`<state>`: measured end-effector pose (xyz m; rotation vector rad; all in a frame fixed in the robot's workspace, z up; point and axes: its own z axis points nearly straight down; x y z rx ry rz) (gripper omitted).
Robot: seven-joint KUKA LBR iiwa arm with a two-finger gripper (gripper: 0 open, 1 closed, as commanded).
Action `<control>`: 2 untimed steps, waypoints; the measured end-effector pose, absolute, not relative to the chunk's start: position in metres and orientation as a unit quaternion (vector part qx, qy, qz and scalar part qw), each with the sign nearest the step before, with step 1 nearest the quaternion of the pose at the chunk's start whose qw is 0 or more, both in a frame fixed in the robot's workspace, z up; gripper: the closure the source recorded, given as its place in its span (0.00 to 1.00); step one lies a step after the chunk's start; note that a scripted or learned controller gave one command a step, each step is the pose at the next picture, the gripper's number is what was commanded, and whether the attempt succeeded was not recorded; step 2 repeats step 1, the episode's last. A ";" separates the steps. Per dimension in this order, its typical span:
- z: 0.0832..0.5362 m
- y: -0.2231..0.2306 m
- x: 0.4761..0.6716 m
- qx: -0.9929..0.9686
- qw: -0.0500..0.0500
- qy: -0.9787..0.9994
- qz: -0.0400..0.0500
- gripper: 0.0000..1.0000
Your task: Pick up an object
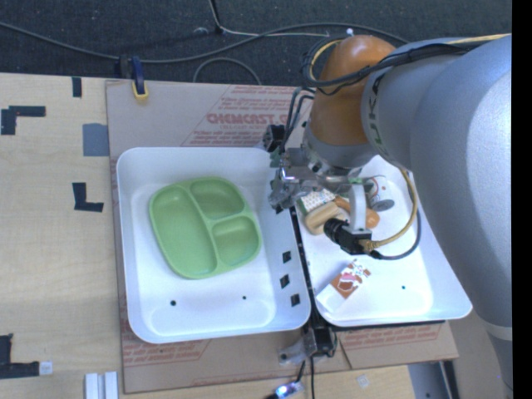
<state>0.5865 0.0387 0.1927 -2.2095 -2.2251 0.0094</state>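
While the gripper [320, 196] hid its own state, the bun [320, 215] beneath looked light and soft, best pinched across its middle.

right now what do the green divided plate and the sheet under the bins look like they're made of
Green divided plate: probably moulded plastic, with one even pale green colour, smooth rounded compartment ridges and a soft satin sheen. Sheet under the bins: looks like corrugated cardboard, matte tan-brown with red printed lettering and plain cut edges. Both are judged by appearance only.

Red "CHEMCAST" lettering, partly legible, on the brown cardboard sheet [224, 110] beneath the bins.
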 end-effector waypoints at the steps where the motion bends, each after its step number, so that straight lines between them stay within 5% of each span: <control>1: 0.190 0.092 0.592 -0.704 0.003 -0.710 0.003 1.00; 2: 0.190 0.092 0.592 -0.704 0.003 -0.710 0.003 1.00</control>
